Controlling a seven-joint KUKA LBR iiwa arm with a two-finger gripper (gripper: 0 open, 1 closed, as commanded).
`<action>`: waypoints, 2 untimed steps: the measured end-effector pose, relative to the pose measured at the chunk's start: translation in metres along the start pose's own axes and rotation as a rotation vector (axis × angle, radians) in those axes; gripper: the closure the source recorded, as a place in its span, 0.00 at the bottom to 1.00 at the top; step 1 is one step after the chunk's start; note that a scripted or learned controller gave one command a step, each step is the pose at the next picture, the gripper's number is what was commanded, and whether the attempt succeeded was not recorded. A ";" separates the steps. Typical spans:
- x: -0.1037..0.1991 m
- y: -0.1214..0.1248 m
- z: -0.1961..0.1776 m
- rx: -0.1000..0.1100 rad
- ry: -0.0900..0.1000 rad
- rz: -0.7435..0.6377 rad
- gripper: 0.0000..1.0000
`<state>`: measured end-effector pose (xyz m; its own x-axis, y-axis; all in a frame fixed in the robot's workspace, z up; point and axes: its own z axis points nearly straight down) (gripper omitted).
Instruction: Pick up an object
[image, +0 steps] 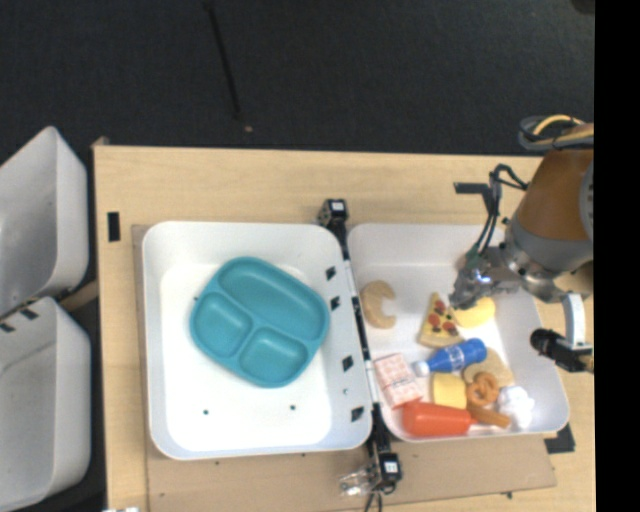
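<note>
The right bin holds a pile of toy food. A tan crescent piece lies near its left wall. A pizza slice and a yellow block sit mid-bin, with a blue bottle below them. Along the front lie a pink box, a red-orange carrot-like piece, a yellow cube, a pretzel and a white piece. My gripper hangs low at the pizza slice's upper right, by the yellow block.
The left bin carries a teal divided plate. A black bracket sits at the top of the wall between the bins, and clips run down that wall. The arm's orange band rises at the right edge.
</note>
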<state>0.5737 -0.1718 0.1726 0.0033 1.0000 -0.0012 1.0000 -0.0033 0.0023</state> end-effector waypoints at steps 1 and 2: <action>0.004 0.008 -0.045 0.000 0.000 -0.006 1.00; 0.003 0.010 -0.067 0.003 0.001 -0.008 1.00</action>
<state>0.5831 -0.1692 0.2398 -0.0044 1.0000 -0.0004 1.0000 0.0044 -0.0005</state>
